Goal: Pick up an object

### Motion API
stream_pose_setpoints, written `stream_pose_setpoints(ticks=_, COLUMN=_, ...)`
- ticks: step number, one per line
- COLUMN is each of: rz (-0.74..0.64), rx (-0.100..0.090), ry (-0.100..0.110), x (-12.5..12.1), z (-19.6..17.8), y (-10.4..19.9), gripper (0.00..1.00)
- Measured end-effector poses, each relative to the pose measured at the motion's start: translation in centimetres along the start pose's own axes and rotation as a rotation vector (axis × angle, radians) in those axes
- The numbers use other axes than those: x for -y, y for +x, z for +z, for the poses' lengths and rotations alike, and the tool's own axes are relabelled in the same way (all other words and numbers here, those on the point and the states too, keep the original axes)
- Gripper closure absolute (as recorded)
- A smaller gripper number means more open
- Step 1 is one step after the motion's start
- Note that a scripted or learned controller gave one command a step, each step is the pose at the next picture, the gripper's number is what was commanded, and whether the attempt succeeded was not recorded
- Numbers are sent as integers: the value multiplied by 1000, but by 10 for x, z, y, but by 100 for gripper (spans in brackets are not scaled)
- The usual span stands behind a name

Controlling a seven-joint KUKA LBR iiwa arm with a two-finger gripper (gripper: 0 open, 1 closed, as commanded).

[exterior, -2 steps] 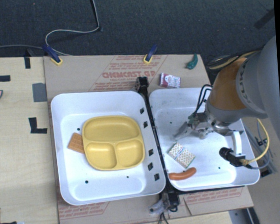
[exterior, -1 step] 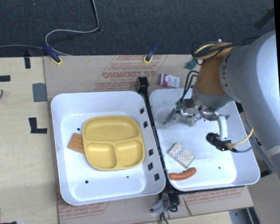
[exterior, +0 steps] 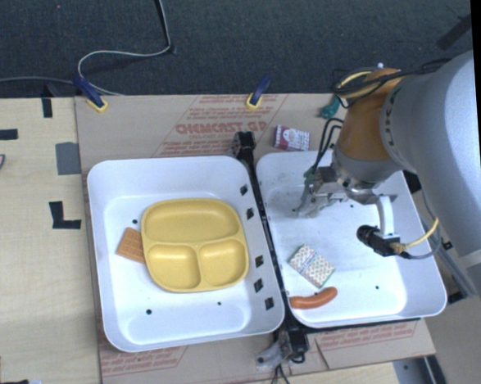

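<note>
Objects for picking lie in both shallow white bins on the table (exterior: 35,193). In the right white bin (exterior: 412,294), a small flat packet with a white-and-tan checked pattern (exterior: 312,265) lies tilted near the bin's left wall, and just below it a short orange-red sausage-shaped piece (exterior: 314,298) rests close to the front rim. The two are near each other but apart. In the left white bin (exterior: 126,318), a yellow plastic plate divided into three compartments (exterior: 196,242) sits in the middle, and a thin brown ridged cracker-like piece (exterior: 130,246) pokes out from beside the plate's left edge, touching or tucked under it.

The grey arm with its orange band (exterior: 363,129) reaches in from the right, over the upper part of the right bin. Its hand (exterior: 309,204) points down toward the bin floor near the upper left corner, well apart from the checked packet and the sausage piece. Nothing is visible between the fingers, and how far they are spread cannot be told from this slanted view.

Behind the bins, a small dark red and white packet (exterior: 291,137) lies on the printed brown cardboard sheet (exterior: 138,133), near two yellow-and-blue clamps (exterior: 92,95).
</note>
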State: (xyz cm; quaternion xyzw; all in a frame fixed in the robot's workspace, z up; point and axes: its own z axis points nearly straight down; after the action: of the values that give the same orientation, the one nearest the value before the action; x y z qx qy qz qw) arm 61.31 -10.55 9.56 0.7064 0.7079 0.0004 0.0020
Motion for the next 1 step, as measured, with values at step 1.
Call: stream_pose_setpoints(ticks=1, rz=-1, rx=-1, ry=1, x=0, z=-9, y=0, gripper=100)
